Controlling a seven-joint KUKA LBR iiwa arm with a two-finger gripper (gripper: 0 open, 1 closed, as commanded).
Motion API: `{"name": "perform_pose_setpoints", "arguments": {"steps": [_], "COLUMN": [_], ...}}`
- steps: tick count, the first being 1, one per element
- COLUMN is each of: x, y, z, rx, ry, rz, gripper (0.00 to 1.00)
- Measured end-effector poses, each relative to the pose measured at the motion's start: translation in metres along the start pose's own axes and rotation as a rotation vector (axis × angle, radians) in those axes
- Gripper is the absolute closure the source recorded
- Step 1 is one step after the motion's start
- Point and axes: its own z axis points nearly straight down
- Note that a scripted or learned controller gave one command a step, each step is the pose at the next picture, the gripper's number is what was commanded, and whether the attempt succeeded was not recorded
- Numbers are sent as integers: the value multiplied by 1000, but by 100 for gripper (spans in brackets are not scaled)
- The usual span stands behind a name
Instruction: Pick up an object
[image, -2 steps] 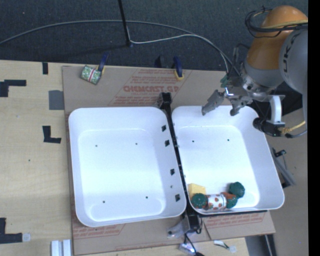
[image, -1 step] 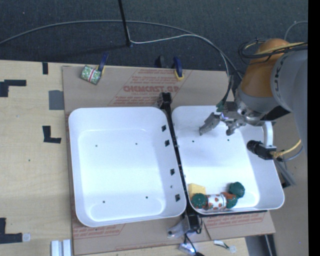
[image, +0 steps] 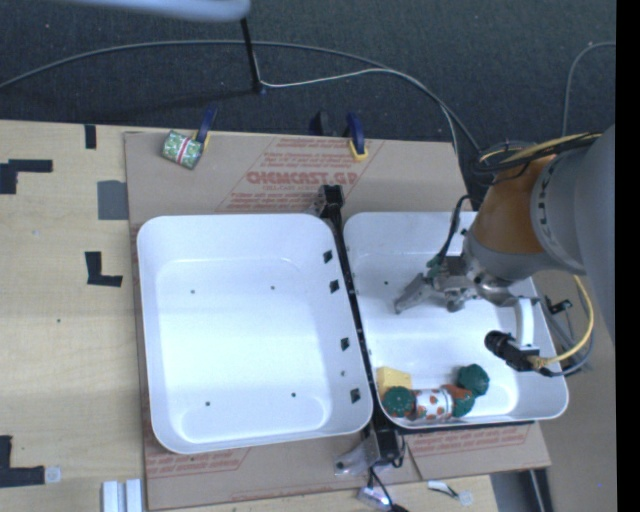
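My gripper (image: 412, 297) hangs over the middle of the right bin (image: 392, 232), pointing left and slightly toward the front. Nothing shows in it. A cluster of objects lies along the right bin's front wall: a yellow block (image: 393, 378), a dark green round piece (image: 399, 401), a red and white can (image: 432, 403) on its side, a small orange piece (image: 461, 401) and a teal round object (image: 473, 379). The gripper is well behind this cluster and apart from it.
The left bin (image: 150, 300) sits beside the right one, with a black divider (image: 345, 300) between them. A small green and white box (image: 181, 149) lies on the cardboard at the back left. Blue and yellow clamps (image: 355, 135) hold the board's far edge.
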Motion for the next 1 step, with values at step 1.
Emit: {"name": "perform_pose_setpoints", "arguments": {"steps": [1], "x": [-72], "y": [-2], "z": [-4], "rx": [-7], "ry": [-2], "rz": [1], "gripper": [0]}}
